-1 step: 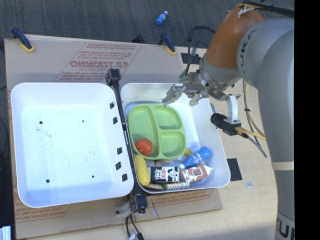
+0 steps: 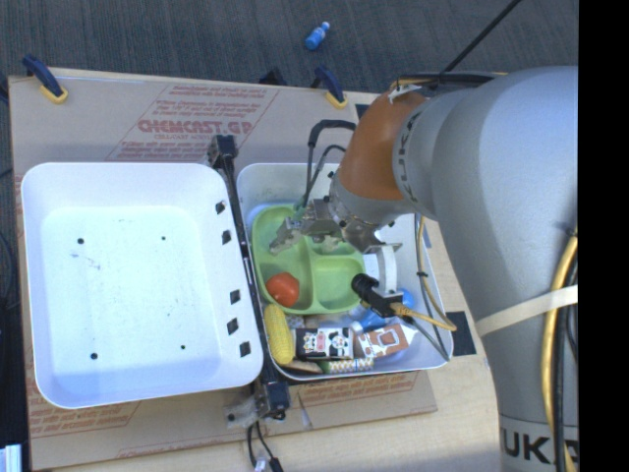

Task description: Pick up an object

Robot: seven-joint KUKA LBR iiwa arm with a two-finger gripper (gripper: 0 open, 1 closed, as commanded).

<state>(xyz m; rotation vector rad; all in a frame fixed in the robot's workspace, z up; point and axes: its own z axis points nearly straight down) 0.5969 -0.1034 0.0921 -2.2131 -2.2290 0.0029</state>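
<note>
My gripper (image 2: 298, 230) hangs low over the right bin (image 2: 257, 179), above the far part of a green divided plate (image 2: 324, 273). A red tomato (image 2: 284, 287) lies in the plate's near-left compartment, apart from the gripper. Along the bin's front lie a yellow corn cob (image 2: 278, 334), a black-and-white box (image 2: 325, 342) and a brown-and-white packet (image 2: 385, 340). A small blue thing (image 2: 370, 319) peeks out by the plate's right corner. The arm's wrist covers the back right of the bin.
The left white bin (image 2: 128, 283) stands beside the right one, with a black divider strip (image 2: 236, 254) between them. Both rest on a cardboard sheet (image 2: 187, 116) held by blue clamps (image 2: 45, 77). A blue item (image 2: 315, 35) lies on the floor beyond.
</note>
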